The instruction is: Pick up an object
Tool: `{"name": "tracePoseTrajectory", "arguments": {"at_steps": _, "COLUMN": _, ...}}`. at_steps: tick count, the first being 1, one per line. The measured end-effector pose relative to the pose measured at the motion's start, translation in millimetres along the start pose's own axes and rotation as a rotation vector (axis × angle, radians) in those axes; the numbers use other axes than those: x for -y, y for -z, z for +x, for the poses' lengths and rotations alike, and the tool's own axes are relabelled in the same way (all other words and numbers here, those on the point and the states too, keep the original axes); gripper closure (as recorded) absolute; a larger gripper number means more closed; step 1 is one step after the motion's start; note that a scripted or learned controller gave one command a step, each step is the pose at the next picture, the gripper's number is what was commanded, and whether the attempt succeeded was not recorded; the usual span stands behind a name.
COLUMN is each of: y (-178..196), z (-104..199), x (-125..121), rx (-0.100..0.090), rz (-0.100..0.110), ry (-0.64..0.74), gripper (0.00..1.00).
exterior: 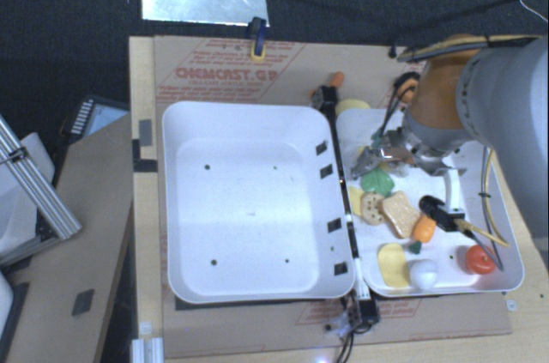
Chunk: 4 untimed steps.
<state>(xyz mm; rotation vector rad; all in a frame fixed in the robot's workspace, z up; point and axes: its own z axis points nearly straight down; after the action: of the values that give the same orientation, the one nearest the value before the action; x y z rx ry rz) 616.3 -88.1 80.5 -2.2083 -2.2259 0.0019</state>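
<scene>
My gripper [371, 161] hangs low over the upper left part of the right bin [506, 254], just above a green leafy piece [378, 181]. Whether it touches the green piece I cannot tell. Below that lie a round cracker [371, 208] and a slice of toast [399, 214], with an orange carrot [423, 230] beside them. A yellow piece [393, 263], a white ball [423, 274] and a red tomato [480, 260] sit along the bin's front edge. A pale yellow item [352, 106] rests at the bin's far corner.
The left bin [184, 181] stands beside the right one, joined by a rim with black clips [336, 224]. The grey arm [506, 104] covers the right bin's far right part. A blue and yellow clamp [257, 39] sits at the bench's back edge.
</scene>
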Motion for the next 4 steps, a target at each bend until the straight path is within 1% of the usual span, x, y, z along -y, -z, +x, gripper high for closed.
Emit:
{"name": "tracePoseTrajectory", "arguments": {"at_steps": 1, "y": 15.3, "z": -3.8, "x": -2.8, "rx": 0.004, "rz": -0.009, "ry": -0.003, "gripper": 1.00}}
{"name": "tracePoseTrajectory", "arguments": {"at_steps": 2, "y": 172.3, "z": 41.6, "x": -57.0, "rx": 0.004, "rz": -0.028, "ry": 0.003, "gripper": 1.00}}
{"name": "tracePoseTrajectory", "arguments": {"at_steps": 3, "y": 264.2, "z": 107.4, "x": -53.2, "rx": 0.001, "rz": -0.019, "ry": 0.003, "gripper": 1.00}}
{"name": "tracePoseTrajectory", "arguments": {"at_steps": 4, "y": 307.2, "z": 176.6, "x": -52.4, "rx": 0.001, "rz": -0.013, "ry": 0.003, "gripper": 1.00}}
